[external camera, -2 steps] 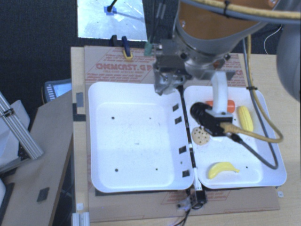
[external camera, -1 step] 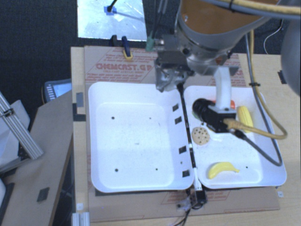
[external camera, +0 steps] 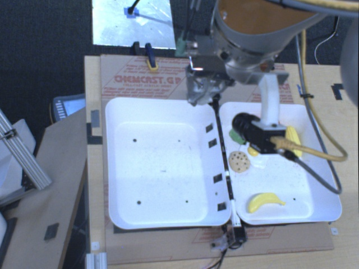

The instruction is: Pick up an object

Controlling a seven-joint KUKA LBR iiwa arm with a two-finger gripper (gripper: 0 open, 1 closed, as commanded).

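Camera view: both bins are seen from above at a slant, with the arm reaching in from the right.
Pincer: it is placed over the back rim of the left bin, by the divider. Whether it is open or shut cannot be told, and nothing is seen held in it.
Things to pick: all are found in the right bin. A banana lies near the front, a cookie just beside the divider, and a yellow piece towards the far wall.
Risk at rim: if a descent were made from here, only the rim or bare bin floor would probably be met, well apart from every thing.
Risk at cookie: being flat and close to the divider, it could be pushed against the wall rather than gripped.
Risk at banana: being curved and smooth, it may be squeezed out if gripped off-centre.
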